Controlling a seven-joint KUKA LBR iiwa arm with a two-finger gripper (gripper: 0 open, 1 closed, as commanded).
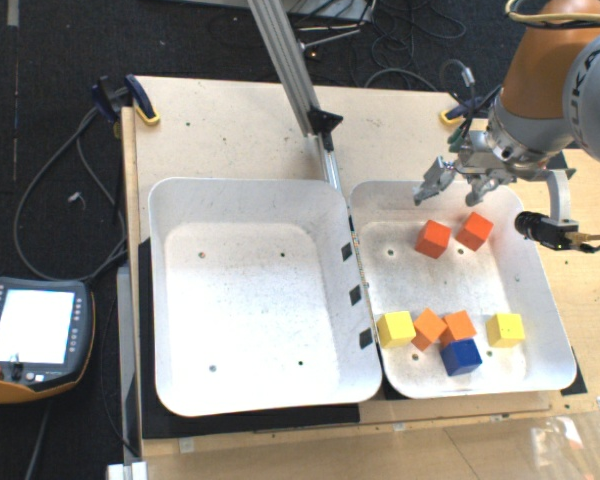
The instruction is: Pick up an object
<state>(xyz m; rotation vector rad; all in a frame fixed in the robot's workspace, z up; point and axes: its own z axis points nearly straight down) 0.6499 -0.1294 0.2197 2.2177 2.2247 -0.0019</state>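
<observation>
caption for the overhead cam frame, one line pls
Open gripper hovers above two orange cubes in the right bin; nothing grasped.

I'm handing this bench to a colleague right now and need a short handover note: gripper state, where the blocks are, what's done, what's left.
Gripper: open, holding nothing, hovering over the far end of the right white bin.

Blocks, all in the right bin:
- Two orange cubes at the far end, one just below the gripper, the other beside it.
- Near-end cluster: yellow cube, two orange cubes, dark blue cube.
- Second yellow cube stands apart to their right.

Done: nothing picked up yet.

Left: descend, close on one block, probably a far orange cube, and lift.
</observation>
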